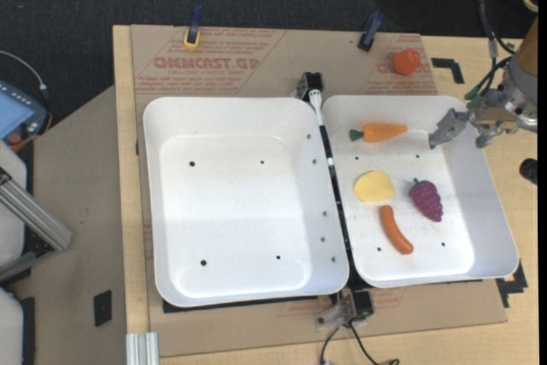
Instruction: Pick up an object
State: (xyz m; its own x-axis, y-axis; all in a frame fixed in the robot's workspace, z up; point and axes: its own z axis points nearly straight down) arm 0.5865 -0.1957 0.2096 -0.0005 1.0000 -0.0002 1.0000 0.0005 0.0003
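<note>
Carrot (pixel 379 132) lies nearest my gripper (pixel 462 129), whose fingers stand apart and hold nothing; it is smooth and tapered, so it may slip out.

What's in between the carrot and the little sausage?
In the camera view, the yellow lemon sits between the carrot above it and the sausage below it, all in the right bin. The purple grapes lie off to the side.
</note>
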